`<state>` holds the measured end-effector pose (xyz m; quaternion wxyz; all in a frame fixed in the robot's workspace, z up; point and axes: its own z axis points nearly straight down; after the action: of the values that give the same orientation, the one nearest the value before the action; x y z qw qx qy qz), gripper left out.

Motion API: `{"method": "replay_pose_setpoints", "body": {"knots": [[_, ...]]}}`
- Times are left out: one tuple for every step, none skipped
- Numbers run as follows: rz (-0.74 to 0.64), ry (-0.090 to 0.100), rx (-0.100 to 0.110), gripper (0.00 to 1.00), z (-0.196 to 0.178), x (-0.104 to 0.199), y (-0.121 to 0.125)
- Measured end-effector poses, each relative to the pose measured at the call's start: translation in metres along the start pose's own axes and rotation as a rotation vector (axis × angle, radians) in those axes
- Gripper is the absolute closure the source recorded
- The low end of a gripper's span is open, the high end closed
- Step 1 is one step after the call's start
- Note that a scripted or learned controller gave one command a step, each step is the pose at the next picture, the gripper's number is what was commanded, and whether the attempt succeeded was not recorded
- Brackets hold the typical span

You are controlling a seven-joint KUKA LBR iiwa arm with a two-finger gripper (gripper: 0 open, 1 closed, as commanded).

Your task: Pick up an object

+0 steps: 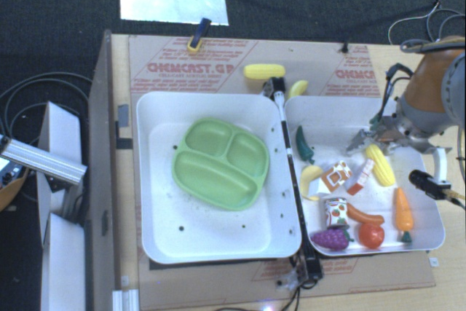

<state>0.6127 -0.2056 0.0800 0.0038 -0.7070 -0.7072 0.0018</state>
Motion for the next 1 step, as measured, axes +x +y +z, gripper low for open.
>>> {"method": "replay_pose_setpoints", "body": {"knots": [[-0.005, -0.005, -0.013, 1.00, -0.0191, -0.0008, 0.0044]]}}
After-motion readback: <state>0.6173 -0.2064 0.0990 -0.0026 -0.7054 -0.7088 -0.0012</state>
